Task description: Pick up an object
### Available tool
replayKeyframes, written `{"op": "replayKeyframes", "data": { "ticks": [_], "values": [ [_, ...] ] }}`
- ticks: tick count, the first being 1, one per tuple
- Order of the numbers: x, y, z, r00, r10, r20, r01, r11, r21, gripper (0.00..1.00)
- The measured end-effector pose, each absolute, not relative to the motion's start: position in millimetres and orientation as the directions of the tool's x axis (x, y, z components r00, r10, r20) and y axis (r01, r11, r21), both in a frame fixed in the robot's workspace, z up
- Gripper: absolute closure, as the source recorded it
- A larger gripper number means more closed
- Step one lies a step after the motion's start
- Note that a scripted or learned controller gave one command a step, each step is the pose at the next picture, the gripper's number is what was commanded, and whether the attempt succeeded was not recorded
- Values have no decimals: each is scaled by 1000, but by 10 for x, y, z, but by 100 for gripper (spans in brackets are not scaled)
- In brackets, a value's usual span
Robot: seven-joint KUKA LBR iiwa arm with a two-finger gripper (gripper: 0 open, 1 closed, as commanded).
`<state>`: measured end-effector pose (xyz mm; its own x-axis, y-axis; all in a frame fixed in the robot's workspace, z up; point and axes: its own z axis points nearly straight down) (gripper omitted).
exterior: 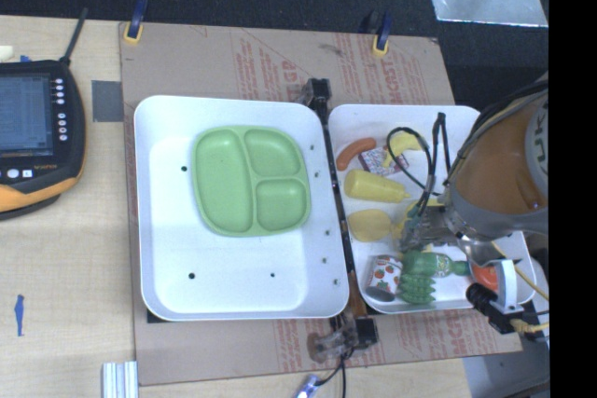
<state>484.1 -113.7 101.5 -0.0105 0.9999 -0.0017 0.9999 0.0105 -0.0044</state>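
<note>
Dark carpet lies behind the tabletop [65, 294], which carries a cardboard sheet [280, 61] clamped at its far edge and two shallow white bins side by side. From where I stand the left bin [233, 289] is the larger sight, holding only a green divided plate [250, 179] set toward its far half. The arm [499, 172], grey with its orange band, reaches in from the right and hangs low over the right bin [359, 121]. A handheld controller [33, 135] rests at the far left of the tabletop.

Inside the right bin sits a small clutter: a yellow block [373, 187], a second yellow piece [368, 224] nearer me, a small sausage [354, 152] toward the far wall, and a green bottle-like toy [424, 267] at the near edge. The gripper [422, 233] is down among these, just above the green toy, but the wrist hides the fingers, so I cannot tell how they stand or whether anything is caught.

Judging by this, the pick is mid-attempt: the reach is made, while a grasp and lift have yet to show.
</note>
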Motion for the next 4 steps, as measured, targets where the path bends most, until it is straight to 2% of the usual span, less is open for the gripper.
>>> {"op": "replayKeyframes", "data": {
  "ticks": [1, 2, 3, 4],
  "values": [
    [4841, -1137, 1015, -11, 1000, -2, 1000, 11, -4, 0],
    [4845, -1146, 1116, -15, 1000, -4, 1000, 15, -5, 100],
    [4844, -1145, 1115, -15, 1000, -4, 1000, 15, -4, 0],
    [4850, -1155, 1215, -18, 1000, -7, 1000, 18, -3, 100]
  ]
}}
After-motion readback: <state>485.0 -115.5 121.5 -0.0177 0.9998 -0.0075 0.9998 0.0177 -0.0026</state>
